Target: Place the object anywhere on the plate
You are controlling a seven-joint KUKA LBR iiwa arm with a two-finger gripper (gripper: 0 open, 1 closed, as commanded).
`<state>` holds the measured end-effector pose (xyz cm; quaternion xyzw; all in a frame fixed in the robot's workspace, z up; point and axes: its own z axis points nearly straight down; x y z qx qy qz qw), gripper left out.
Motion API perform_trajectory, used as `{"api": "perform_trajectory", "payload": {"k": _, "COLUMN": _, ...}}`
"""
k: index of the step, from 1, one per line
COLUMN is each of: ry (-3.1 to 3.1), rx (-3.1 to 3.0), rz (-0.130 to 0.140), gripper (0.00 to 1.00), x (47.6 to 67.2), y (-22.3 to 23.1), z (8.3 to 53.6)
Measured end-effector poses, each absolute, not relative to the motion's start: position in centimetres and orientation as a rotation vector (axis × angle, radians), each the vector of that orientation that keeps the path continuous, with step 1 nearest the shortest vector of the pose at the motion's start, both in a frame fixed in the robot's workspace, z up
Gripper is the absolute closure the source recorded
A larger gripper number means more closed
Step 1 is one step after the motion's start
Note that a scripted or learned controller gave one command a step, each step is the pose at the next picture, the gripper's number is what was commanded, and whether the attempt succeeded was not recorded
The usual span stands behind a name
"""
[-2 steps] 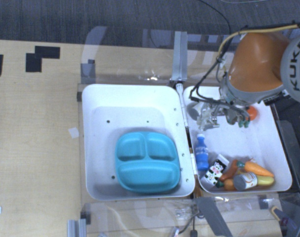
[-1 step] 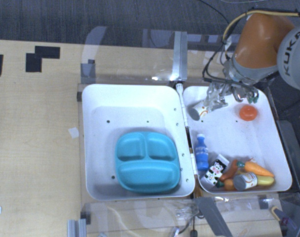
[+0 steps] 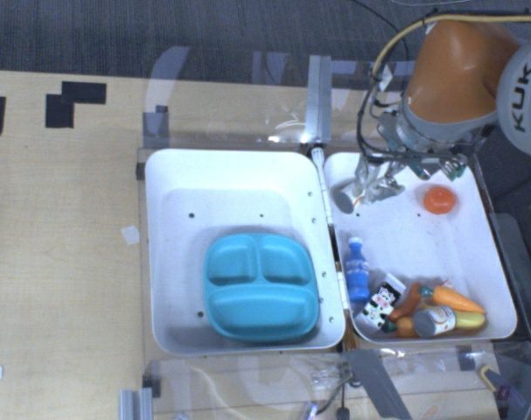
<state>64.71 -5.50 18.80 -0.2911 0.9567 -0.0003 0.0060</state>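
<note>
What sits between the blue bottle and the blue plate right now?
In the camera view, the bins' adjoining white walls lie between the blue bottle and the blue plate; otherwise just bare bin floor.

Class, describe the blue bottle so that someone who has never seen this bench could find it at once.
Start at the right-hand white bin, the one without the blue plate. Along its left wall, just above the heap of toy food in the near corner, lies the small blue bottle. It is the bin's only blue thing; its neighbours are orange, yellow, black and white.
</note>
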Motion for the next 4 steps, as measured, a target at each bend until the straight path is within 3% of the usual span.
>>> {"api": "perform_trajectory", "payload": {"k": 1, "ry": 2.833, "rx": -1.336, "rz": -0.001, "gripper": 1.00, "x": 59.6, "y": -0.5, "z": 18.7}}
{"api": "perform_trajectory", "payload": {"k": 2, "ry": 2.632, "rx": -1.693, "rz": -0.004, "gripper": 1.00, "x": 60.2, "y": -1.0, "z": 18.7}}
{"api": "perform_trajectory", "payload": {"k": 3, "ry": 2.360, "rx": -2.062, "rz": -0.004, "gripper": 1.00, "x": 56.7, "y": -4.5, "z": 18.6}}
{"api": "perform_trajectory", "payload": {"k": 4, "ry": 2.029, "rx": -2.383, "rz": -0.008, "gripper": 1.00, "x": 65.1, "y": -4.9, "z": 18.7}}
